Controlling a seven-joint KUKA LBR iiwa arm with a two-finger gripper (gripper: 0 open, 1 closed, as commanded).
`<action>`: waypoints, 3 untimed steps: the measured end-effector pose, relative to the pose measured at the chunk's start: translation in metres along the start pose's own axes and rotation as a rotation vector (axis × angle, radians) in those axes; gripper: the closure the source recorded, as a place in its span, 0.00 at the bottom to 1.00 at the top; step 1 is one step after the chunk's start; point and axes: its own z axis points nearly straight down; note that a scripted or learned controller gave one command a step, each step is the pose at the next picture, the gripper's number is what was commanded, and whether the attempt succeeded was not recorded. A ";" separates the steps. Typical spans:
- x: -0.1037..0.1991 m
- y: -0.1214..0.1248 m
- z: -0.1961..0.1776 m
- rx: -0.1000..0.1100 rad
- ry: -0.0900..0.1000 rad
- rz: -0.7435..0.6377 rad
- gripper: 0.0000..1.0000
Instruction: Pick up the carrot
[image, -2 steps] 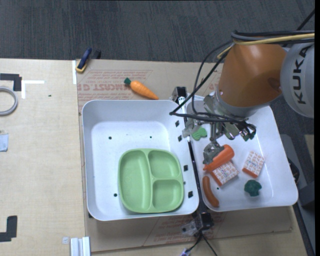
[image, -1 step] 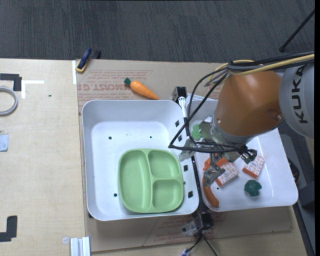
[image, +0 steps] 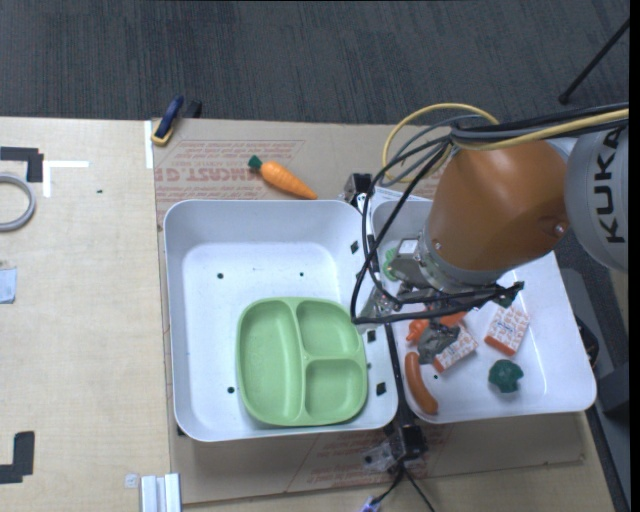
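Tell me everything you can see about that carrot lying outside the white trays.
The carrot is a small orange toy-like piece, seemingly plastic, with a green stub of leaves at its left end and a taper toward its lower-right tip. It lies on its side, slanted, on the brown cardboard sheet just beyond the far rim of the left bin. Its tip lies close to that rim; whether they touch is unclear. It looks whole.

A carrot (image: 284, 178) lies on cardboard beyond the far edge of the left bin (image: 190, 300), which holds a green divided plate (image: 300, 360). The arm's orange band (image: 495, 205) hangs over the right bin (image: 560, 385), near a hot dog (image: 420, 383), broccoli (image: 506, 375) and small cartons (image: 508, 328).
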 end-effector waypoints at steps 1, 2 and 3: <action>-0.001 0.041 -0.028 -0.001 0.000 -0.351 0.00; -0.048 0.070 0.021 -0.003 0.001 -0.407 0.00; -0.106 0.105 0.047 -0.003 0.000 -0.523 0.00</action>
